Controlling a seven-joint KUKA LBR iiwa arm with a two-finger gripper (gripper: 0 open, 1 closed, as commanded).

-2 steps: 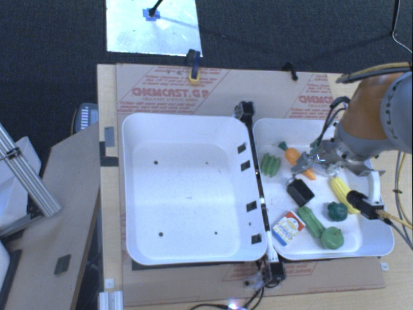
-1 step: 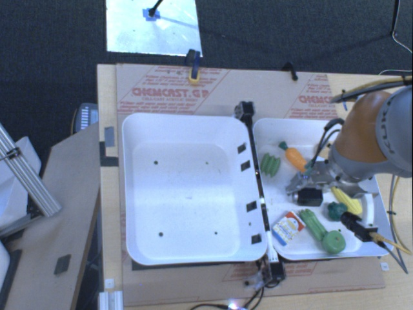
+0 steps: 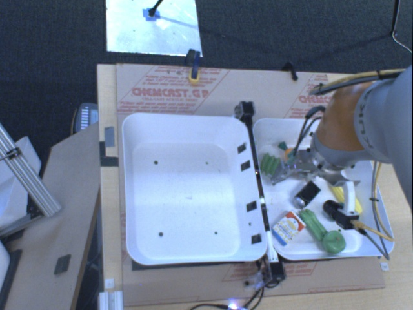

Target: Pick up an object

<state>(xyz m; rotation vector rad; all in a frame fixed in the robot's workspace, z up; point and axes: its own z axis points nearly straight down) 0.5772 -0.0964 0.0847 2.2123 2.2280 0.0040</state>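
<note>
My gripper hangs low over the left part of the right bin, at the end of the grey arm with the orange band. Just to its left, very close to it, lies a ridged green piece. A small green and orange item lies just beyond the gripper. Nearer the front edge are a black rectangular block, a long green object with a round end, a red and white packet and a yellow piece partly under the wrist.
The left bin stands beside the right one, and a wall with black clips runs between them. Both rest on a cardboard sheet. A shiny metal plate lies on the dark floor beyond.
</note>
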